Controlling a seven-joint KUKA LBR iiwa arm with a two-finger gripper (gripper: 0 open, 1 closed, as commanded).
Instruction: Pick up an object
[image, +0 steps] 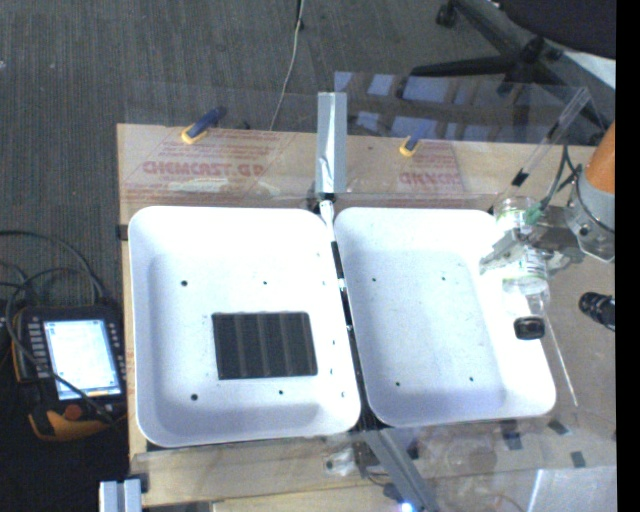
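Note:
A dark ribbed rectangular pad (265, 345) lies flat on the floor of the left bin (160, 250). My gripper (525, 265) hangs over the right rim of the right bin (420, 260), far from the pad. A small black piece (528, 326) sits just below it on the bin's right wall; whether it is part of the gripper or a loose object is unclear. The orange band of the arm (606, 165) shows at the right edge.
The two white bins meet at a central divider (340, 290) on a wooden bench. A metal post (331, 140) stands behind them, with two yellow clamps (200, 125) at the back edge. A handheld control pad (75, 355) lies on the floor at left.

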